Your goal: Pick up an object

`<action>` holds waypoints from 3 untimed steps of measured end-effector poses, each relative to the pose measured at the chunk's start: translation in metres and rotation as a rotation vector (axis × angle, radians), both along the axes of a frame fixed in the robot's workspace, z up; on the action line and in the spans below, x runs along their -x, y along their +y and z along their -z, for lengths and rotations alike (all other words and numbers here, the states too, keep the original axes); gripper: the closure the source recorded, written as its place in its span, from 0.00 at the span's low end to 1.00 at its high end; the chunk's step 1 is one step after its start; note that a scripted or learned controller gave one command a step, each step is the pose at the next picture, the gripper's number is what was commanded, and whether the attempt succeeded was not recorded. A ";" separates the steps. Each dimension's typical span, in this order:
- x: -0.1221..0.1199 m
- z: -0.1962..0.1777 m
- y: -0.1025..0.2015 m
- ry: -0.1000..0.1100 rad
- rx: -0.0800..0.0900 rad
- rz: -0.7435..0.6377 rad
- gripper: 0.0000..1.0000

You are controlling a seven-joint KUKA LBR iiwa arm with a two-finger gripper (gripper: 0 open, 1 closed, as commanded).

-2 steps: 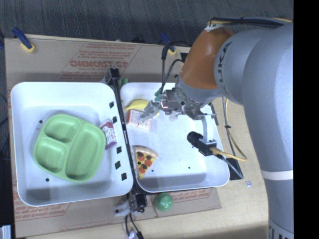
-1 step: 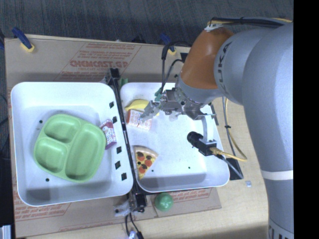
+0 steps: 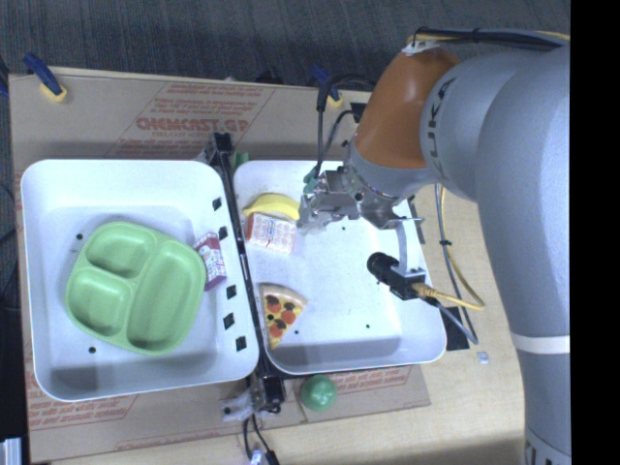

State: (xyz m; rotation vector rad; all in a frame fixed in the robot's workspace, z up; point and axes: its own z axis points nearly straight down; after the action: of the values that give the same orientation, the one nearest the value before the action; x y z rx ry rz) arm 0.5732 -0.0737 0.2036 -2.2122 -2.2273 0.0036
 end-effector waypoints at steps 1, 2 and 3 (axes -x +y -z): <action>0.000 0.000 0.000 0.000 0.000 0.000 0.00; 0.000 -0.010 0.000 0.000 0.000 -0.003 1.00; 0.086 0.003 -0.072 0.001 0.001 0.002 1.00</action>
State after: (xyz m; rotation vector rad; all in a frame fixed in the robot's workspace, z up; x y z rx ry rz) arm 0.4875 -0.1456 0.2006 -2.2149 -2.2251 0.0055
